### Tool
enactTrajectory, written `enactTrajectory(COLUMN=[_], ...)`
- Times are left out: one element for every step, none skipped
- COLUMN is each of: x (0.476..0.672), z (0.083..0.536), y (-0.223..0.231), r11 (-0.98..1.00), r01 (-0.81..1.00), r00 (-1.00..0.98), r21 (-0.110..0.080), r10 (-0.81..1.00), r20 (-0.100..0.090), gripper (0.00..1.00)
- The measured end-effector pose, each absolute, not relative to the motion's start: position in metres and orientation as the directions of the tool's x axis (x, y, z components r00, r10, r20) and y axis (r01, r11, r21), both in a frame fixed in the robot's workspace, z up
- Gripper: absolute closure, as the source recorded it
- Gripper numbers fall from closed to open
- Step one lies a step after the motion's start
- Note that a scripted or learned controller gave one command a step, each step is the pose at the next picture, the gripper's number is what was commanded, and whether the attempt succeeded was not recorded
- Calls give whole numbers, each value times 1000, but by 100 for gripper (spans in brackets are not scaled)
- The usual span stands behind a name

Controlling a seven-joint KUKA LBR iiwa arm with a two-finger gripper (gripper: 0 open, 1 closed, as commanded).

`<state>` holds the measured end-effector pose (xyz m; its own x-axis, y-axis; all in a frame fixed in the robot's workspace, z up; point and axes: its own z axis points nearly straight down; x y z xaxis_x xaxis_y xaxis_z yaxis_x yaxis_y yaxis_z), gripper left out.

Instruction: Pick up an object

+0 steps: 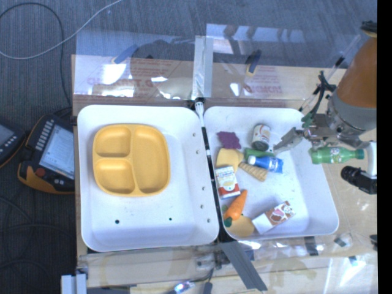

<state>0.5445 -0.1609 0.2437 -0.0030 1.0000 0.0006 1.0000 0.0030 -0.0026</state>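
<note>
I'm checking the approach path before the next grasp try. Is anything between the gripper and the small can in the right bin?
Nothing visible stands between them. The gripper hangs just right of the can, with bare bin floor between. The blue and green bottle lies just below that line, close to the can.

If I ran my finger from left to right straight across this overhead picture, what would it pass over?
Handheld control pad → yellow divided plate in the left bin → small carton → blue bottle → gripper → green bottle.
</note>
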Motion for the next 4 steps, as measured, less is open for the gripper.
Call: enactTrajectory(x=[587, 604, 606, 605], z=[164, 90, 102, 101], y=[-156, -154, -153, -153], r11=[-13, 82, 82, 82], r01=[1000, 997, 997, 997], r00=[13, -82, -82, -82], r21=[-5, 10, 15, 13], r10=[1000, 997, 997, 997], r20=[-1, -5, -3, -3], gripper=[0, 0, 100, 0])
